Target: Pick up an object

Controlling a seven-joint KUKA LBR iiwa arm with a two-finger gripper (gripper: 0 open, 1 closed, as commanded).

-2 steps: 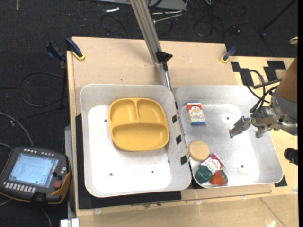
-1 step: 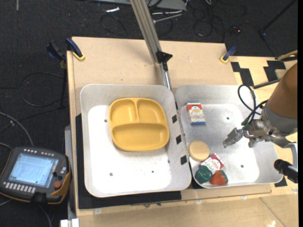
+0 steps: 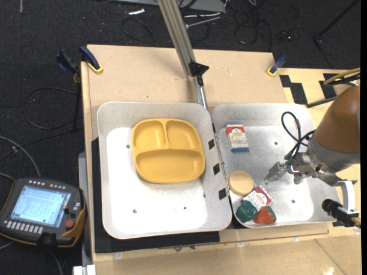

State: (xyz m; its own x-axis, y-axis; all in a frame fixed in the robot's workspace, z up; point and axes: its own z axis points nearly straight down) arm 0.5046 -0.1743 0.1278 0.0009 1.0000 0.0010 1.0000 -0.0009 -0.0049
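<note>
gripper (image 3: 275,172) hangs over the middle of the right bin (image 3: 298,133), reaching in from the right, and i cannot tell how it is set; nothing shows in its grasp. toys cluster at that bin's near-left corner, just left of and below the gripper: a tan round disc (image 3: 241,182), a small red-and-white packet (image 3: 259,197), a green piece (image 3: 246,211) and a red piece (image 3: 265,215), touching one another. a small carton (image 3: 237,138) lies apart toward the bin's far-left side, and a yellow divided plate (image 3: 168,150) rests in the left bin (image 3: 114,165).
</note>
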